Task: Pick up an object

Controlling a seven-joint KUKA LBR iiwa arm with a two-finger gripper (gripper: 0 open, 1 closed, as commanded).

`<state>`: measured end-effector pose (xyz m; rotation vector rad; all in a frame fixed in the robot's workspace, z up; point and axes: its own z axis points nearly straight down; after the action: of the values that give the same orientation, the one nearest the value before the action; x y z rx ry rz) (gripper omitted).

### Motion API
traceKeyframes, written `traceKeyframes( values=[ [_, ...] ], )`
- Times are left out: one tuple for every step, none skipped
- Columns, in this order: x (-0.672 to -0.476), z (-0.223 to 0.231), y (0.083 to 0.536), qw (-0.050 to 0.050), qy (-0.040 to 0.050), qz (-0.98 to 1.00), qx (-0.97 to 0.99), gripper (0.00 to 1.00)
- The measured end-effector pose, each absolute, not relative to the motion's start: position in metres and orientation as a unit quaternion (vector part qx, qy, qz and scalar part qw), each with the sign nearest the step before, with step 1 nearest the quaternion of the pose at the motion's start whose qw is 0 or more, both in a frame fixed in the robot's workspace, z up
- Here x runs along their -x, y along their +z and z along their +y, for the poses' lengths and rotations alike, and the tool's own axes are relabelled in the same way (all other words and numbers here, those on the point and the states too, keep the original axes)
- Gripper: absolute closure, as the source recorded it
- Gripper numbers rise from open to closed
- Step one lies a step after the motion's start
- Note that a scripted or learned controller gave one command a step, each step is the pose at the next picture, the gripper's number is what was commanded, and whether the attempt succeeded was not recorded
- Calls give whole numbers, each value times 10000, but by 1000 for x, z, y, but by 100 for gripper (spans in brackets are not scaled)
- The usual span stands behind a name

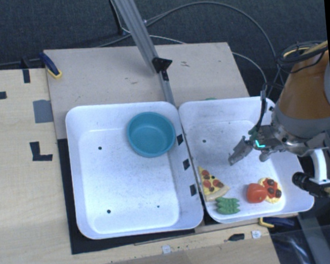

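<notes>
My gripper [252, 153] hangs over the middle of the right bin [221, 114], open, with nothing between its fingers. Below it, along the bin's front edge, lie a toy pizza slice [212, 184], a green toy vegetable [228, 205], a red tomato [255, 193] and a yellow piece with dark spots [271, 189]. The tomato and the yellow piece touch each other. A blue bowl [150, 134] stands upright at the back right of the left bin [100, 181]. The gripper is apart from all of them.
A grey metal pole [144, 37] slants down from the top to the seam between the bins. Cables loop across the back of the bench behind the right bin. The arm's orange band [306, 91] is at the right edge.
</notes>
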<state>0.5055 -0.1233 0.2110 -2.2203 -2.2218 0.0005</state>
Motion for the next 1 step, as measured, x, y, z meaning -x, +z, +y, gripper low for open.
traceKeyframes(
  values=[
    [-506,-123,211,3,1,-7074,7069,0]
  ],
)
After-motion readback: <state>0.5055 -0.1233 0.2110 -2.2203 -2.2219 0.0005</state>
